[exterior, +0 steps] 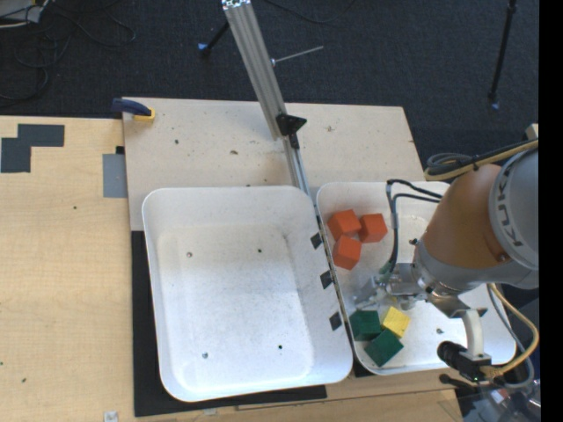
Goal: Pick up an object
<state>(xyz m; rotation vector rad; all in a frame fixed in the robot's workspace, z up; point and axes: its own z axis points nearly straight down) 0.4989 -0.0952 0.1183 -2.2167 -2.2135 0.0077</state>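
We find the gripper (pixel 384 290) low in the right bin (pixel 501 337), and we cannot tell how its claw stands, as the arm (pixel 475 231) covers much of it. Just near of it we count one yellow block (pixel 397 322) and two green blocks (pixel 365 324) (pixel 384 348). Farther off lie three orange blocks (pixel 344 223) (pixel 373 228) (pixel 347 251). The left bin (pixel 229 323) sits alongside.

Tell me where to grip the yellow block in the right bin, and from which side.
Grip the yellow block across its two free flat faces, coming straight down from above. It lies low on the floor of the right bin, and a green block seems to touch its left side, so a sideways approach looks blocked. The pincer is just above it.
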